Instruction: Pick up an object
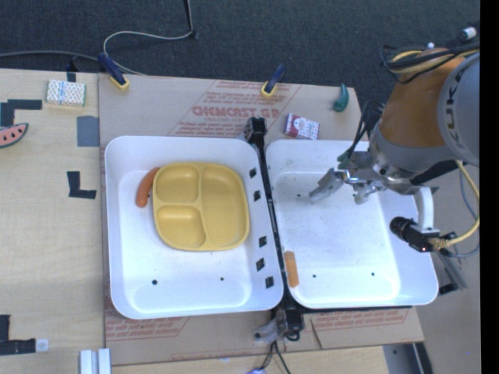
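We see the light wooden bench (47,232) with a sheet of brown printed cardboard (218,107) laid over it, and on that the two shallow white plastic bins side by side. The left white bin (132,287) carries a yellow plastic divided plate (201,206) with three compartments, rounded at the corners, lying flat towards the bin's upper middle. Just beside the plate's left rim, touching or nearly touching it, lies a small orange sausage-shaped piece (143,188), slightly tilted, smooth and glossy, darker towards its upper end.

The grey arm with the orange band (425,100) comes in from the right and hangs over the right white bin (351,287). Its metal two-finger gripper (343,185) is over the upper part of that bin; we see the fingers spread apart, one reaching left and down, the other shorter to its right, with nothing between them.

A second small orange stick-shaped piece (291,269) lies in the right bin hard against its left wall, near the lower corner, roughly upright in the view and well apart from the gripper. It looks short, rounded at the ends and paler than the first piece.

On the cardboard above the right bin rests a small red and white packet (300,126).
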`<action>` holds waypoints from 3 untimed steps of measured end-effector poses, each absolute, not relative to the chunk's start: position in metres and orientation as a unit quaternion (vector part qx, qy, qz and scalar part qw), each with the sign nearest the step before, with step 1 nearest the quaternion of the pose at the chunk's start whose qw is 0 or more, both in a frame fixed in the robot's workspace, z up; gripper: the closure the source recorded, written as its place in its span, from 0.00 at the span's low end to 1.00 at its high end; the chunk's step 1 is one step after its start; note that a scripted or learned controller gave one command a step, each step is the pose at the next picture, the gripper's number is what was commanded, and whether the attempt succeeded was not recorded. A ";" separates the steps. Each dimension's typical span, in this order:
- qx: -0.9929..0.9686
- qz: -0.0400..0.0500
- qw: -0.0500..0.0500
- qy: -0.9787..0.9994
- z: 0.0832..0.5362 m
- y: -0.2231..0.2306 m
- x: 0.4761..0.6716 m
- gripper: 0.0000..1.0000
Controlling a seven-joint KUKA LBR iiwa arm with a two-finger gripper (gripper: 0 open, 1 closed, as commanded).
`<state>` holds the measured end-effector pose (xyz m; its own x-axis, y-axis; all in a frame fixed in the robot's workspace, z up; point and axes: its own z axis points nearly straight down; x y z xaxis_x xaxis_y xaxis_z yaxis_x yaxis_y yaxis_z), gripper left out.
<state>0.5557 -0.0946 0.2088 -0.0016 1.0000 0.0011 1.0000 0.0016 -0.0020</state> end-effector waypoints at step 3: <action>-0.706 0.000 0.001 -0.708 0.184 -0.016 0.588 0.00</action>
